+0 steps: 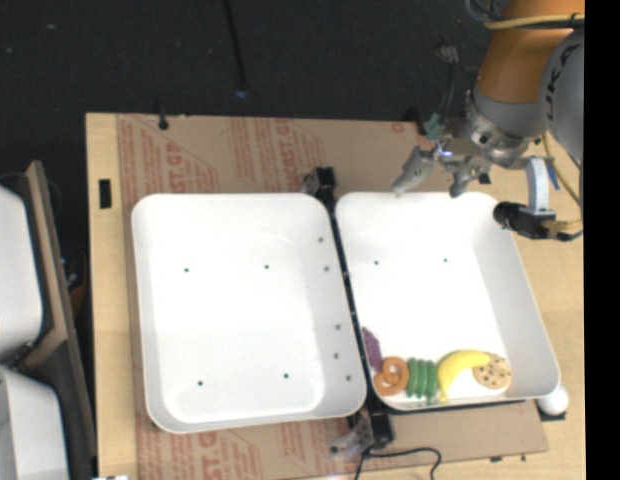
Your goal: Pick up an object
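The arm (525,53) enters from the upper right, its orange band uppermost and the grey wrist below it, angled down and to the left toward the far edge of the right bin (510,268). The gripper (430,180) hangs above that far rim, near the bin's far-left corner, with its two fingers (410,173) spread apart and nothing between them; the hand is released. The fingers point down and slightly left, clear of the bin floor. The objects lie well apart from the gripper, in a row along the near edge of the right bin: a small purple item (371,345) at the left, then an orange ring-shaped piece (392,376), a green ridged piece (422,378), a yellow banana (460,365), and a tan speckled round piece (492,373) at the right end. The ring, green piece, banana and round piece sit touching or just beside one another. The left bin (150,268) lies beside the right bin, both resting on a brown cardboard sheet (240,158).
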{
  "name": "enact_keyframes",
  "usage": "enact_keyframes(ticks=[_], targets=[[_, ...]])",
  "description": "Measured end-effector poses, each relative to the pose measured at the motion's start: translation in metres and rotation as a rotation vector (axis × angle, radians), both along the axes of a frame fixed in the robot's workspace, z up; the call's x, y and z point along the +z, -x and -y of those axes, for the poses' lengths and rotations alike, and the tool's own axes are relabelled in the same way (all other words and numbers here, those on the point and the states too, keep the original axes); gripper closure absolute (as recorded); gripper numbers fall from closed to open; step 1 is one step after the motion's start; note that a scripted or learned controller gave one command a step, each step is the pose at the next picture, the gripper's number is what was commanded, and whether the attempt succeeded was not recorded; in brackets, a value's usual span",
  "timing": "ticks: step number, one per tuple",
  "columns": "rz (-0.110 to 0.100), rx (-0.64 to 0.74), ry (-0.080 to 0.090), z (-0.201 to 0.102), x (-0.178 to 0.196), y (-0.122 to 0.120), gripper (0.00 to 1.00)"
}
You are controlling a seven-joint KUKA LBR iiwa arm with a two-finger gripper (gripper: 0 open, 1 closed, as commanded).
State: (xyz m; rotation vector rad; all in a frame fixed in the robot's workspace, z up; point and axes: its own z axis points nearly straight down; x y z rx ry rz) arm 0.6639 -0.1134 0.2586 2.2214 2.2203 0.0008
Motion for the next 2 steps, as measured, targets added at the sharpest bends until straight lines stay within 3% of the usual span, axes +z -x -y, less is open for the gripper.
enact_keyframes(ticks=[1,2], targets=[[0.001,0.0,0.0,0.0,0.011,0.0,1.0],[0.002,0.0,0.0,0.001,0.021,0.0,1.0]])
